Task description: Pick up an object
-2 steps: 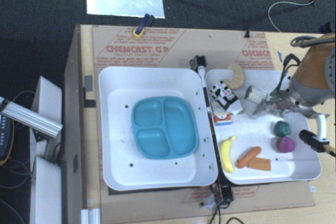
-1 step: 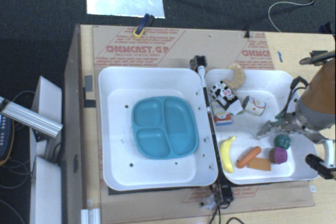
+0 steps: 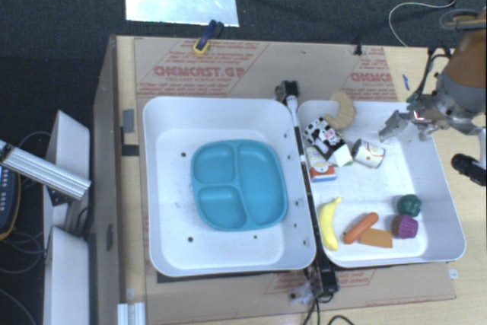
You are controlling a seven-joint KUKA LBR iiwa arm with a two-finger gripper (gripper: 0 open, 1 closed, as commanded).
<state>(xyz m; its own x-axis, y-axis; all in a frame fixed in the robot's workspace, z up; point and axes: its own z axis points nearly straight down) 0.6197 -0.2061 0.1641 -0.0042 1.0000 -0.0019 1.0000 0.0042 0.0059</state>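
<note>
Paper cup lies just beside the gripper, grip state unreadable; you're pre-grasp, next descend onto it.

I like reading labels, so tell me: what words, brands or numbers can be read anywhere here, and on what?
"CHEMCAST GP" in red, repeated on the brown protective sheet behind the two white bins; a second copy at the right rear is partly hidden.
Small carton in the right bin: red and blue print, too small to read.
White cup with red markings: too blurred to read.
</note>
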